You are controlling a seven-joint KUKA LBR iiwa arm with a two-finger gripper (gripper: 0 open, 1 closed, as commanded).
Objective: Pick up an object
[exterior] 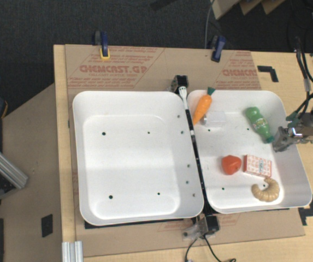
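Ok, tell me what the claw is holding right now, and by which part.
Nothing that can be seen. The claw sits at the right bin's right edge, close to the green bottle's lower end, but no object shows between its fingers.

**Colours and patterns observed**

Two bins (85,146), plain white, dotted with small dark holes. Carrot (201,108): orange, green top. Bottle (259,123): green. Tomato (231,165): red-orange. Small box (258,166): pink-and-white print. Curled pastry (267,191): tan. Counter (145,70): brown board with red lettering. Clamps (102,41): blue, one yellow-tipped.
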